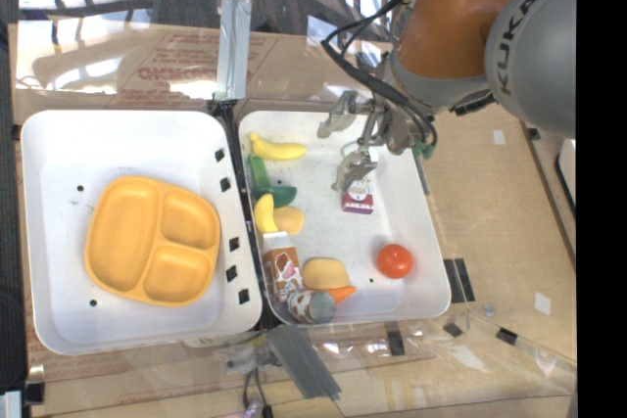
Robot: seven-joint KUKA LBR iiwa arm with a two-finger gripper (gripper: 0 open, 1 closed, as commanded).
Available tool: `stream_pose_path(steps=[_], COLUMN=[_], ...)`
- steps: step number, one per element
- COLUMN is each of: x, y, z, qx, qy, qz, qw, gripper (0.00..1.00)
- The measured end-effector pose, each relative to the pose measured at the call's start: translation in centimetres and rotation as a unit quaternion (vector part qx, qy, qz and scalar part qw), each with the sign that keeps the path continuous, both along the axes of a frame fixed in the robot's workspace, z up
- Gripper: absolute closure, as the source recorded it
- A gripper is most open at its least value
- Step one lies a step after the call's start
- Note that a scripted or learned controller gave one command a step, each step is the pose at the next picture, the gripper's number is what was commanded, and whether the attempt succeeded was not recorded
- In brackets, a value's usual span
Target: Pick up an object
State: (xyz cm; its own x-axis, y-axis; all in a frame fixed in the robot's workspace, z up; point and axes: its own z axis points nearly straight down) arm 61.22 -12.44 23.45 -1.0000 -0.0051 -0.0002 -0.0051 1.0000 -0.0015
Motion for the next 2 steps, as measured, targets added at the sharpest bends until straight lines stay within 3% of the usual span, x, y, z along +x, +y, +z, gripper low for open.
stream_pose_path(steps=[1, 2], x=[0.4, 1.5], y=[-4.3, 3.7], z=[-13.5, -14.2], qx=[0.0018, 0.0019], qy=[0.005, 0.0], qz=[-0.027, 0.066], qw=[0.9996, 0.9978], gripper=[0.0, 0.0])
